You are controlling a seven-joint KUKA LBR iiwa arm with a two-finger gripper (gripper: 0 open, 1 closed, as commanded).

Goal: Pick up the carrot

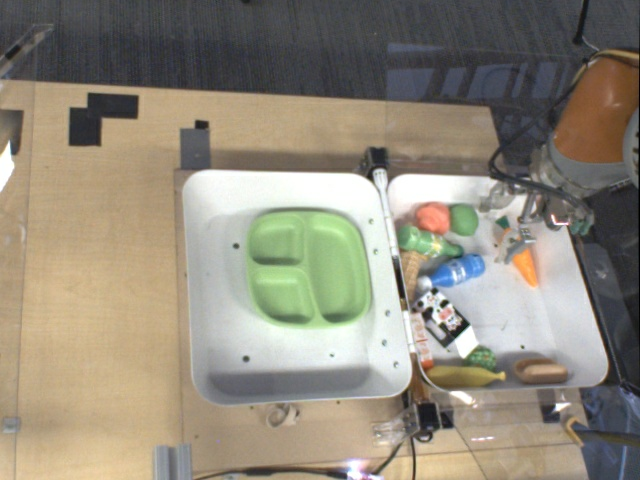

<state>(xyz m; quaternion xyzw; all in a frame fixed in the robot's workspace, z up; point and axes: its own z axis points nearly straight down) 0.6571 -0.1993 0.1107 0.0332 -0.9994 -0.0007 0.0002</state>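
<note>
Item, carrot (526, 266): small orange cone, lying in the right bin (560, 318), upper right part of that bin's floor, pointed end toward the lower right of the frame. It sits apart from the other toys.

Item, gripper (519, 236): hangs directly over the carrot's upper end, at the right of the frame, below the arm's orange band (592, 118). I see the fingertips reaching down to the carrot's top, but the view is coarse here; I cannot tell whether the jaws stand apart or have closed on it, and the carrot looks to be resting on the bin floor, so I do not log it as held.

Item, other contents of the right bin: red-orange ball (433, 216) and green ball (463, 218) at the upper left; green toy (421, 240) and blue bottle (458, 270) below them; black-and-white card (443, 318) at centre left; banana (466, 376) and brown bun-like piece (541, 371) along the lower edge.

Item, left bin (215, 348): holds a green divided tray (306, 268).

Status, my reading: approach looks done, gripper placed on target. Left to do: confirm a firm close on the carrot, then lift it off the bin floor. I count the pick as not yet achieved.
</note>
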